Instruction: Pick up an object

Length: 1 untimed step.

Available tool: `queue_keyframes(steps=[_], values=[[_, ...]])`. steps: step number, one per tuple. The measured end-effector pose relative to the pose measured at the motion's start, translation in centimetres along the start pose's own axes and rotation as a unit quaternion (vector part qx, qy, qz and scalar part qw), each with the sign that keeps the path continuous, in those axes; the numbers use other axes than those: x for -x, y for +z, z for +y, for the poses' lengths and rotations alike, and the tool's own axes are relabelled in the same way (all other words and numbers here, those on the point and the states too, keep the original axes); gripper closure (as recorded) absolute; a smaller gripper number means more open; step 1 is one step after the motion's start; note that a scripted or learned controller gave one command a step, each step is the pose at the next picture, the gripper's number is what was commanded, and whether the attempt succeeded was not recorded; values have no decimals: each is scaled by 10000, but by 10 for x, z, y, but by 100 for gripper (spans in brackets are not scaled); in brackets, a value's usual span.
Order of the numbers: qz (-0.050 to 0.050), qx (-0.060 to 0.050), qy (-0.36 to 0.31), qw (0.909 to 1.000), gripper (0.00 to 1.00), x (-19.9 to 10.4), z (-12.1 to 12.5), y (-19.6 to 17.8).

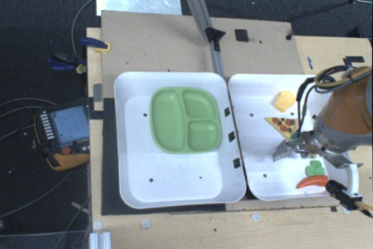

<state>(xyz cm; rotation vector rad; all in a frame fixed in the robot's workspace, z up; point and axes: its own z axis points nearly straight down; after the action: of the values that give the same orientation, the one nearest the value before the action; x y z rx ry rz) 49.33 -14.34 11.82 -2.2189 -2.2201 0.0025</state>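
In the right bin lie a yellow cheese wedge, a toy pizza slice, and a carrot with green leaves. My gripper hangs low over the bin floor, just below the pizza slice and left of the carrot's greens. Its grey fingers point left and have nothing visible between them. The arm's orange band is above and to the right.
The left bin holds a green divided plate. A metal pole rises from behind the bins. A blue-screened device and cables lie off the bench at left.
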Motion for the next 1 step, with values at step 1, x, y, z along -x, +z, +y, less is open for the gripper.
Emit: queue_keyframes(steps=[1], values=[[0, 29, -2, 10000, 0, 1, 2, 31]])
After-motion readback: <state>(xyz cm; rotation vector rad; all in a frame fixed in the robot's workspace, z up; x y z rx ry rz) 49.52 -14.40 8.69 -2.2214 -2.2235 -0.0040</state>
